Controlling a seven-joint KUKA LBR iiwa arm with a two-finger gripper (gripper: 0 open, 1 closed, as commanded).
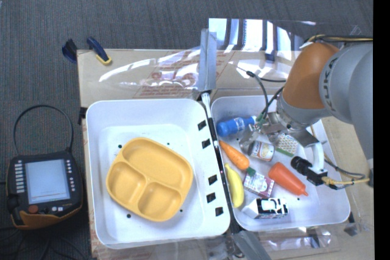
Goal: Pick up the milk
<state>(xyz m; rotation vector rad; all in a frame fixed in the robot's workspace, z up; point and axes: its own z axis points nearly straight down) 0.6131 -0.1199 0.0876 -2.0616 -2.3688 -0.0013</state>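
The milk (271, 207) is a small black-and-white carton lying on its side near the front edge of the right bin (332, 207). My gripper (255, 138) hangs low over the middle of that bin, between a blue bottle (235, 126) and a small round can (263, 150). It is well behind the milk and apart from it, with nothing visibly held. The grey arm with its orange band (309, 79) reaches in from the right and hides the bin's back right part.
The right bin also holds an orange carrot (235, 155), a yellow banana (235, 187), a small pink-green box (258, 182) and a second orange carrot (286, 178), all close behind the milk. A yellow divided plate (149, 178) lies in the left bin (97, 131).
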